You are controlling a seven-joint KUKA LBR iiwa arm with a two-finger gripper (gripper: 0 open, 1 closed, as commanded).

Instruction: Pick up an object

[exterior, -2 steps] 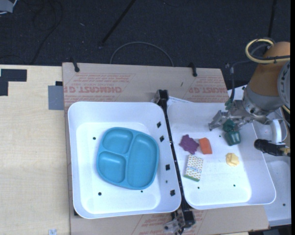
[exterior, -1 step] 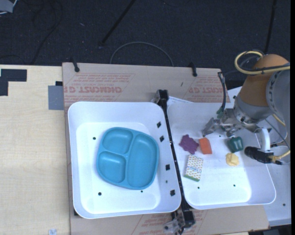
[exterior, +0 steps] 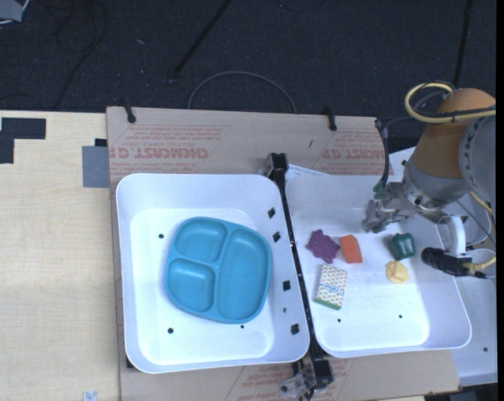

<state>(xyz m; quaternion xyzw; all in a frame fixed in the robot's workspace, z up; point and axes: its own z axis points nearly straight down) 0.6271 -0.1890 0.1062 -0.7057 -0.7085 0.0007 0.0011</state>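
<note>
Nearest, patterned card (exterior: 332,286) lies left below the gripper (exterior: 384,214), whose arm (exterior: 448,153) reaches from the right, jaw state unclear; teal block (exterior: 400,245) sits just beneath.

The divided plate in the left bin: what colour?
Light blue, plain; the camera view shows the divided plate clearly.

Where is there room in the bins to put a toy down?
Right bin: bare floor at the near end, below the patterned block. It is crowded around the purple piece, orange block, green toy and gripper. The blue tray covers the middle of the left bin.
</note>
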